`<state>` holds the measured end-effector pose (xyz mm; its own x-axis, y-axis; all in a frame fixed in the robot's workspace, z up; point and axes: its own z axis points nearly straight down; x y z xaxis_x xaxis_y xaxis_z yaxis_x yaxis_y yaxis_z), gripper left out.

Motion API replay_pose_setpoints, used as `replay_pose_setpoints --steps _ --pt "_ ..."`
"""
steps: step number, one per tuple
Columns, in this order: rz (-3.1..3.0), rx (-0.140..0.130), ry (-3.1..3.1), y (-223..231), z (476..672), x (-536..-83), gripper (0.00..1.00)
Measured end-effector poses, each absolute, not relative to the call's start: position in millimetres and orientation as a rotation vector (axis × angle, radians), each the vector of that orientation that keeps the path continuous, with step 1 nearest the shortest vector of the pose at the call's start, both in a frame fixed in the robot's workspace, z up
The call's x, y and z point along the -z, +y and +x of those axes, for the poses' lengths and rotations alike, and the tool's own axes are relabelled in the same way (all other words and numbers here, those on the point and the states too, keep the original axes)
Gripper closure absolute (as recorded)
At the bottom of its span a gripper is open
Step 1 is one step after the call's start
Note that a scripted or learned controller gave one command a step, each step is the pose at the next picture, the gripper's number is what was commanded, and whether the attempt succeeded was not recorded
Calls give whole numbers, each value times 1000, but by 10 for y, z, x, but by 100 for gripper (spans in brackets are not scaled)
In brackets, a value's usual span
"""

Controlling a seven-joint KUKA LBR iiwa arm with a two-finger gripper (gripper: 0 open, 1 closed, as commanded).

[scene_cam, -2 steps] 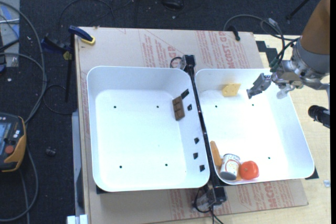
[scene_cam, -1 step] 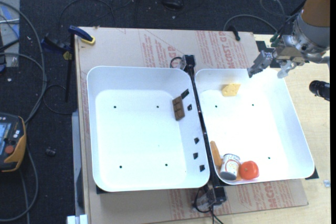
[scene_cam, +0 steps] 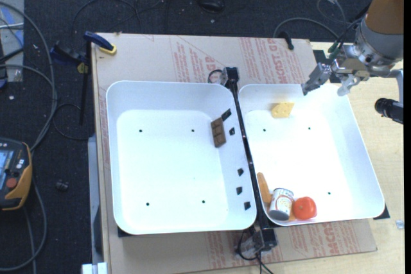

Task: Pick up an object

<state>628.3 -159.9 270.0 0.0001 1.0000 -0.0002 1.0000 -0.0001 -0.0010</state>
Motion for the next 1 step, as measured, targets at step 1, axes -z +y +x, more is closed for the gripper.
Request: replay_pose_setpoints --steps 1 --pt "-2221 0 -2222 -1649 6404 -2647 0"
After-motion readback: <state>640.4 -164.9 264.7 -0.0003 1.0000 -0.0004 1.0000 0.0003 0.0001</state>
